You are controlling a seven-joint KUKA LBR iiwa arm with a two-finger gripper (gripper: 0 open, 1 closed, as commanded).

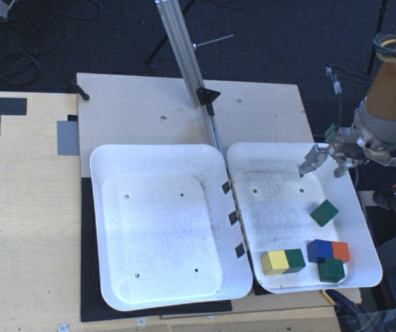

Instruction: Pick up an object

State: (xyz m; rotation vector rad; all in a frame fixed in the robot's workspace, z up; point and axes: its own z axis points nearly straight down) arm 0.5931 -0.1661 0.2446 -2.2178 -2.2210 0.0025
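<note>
The right bin point(274, 164) holds several small blocks. A green block point(324, 212) lies alone near its right side. Along the front sit a yellow block point(276, 261) touching a dark green block point(295, 259), then a blue block point(318, 250), an orange block point(340, 252) and another green block point(331, 270) bunched together. My gripper point(326, 162) hangs over the bin's back right corner, above and behind the lone green block. Its fingers point(310, 162) are spread apart with nothing between them.
The left bin point(115, 164) lies beside the right one, joined by a divider with black clips point(233, 217). A slanted metal rail point(184, 54) rises behind the bins. The arm's wrist point(381, 116) stands at the right edge.
</note>
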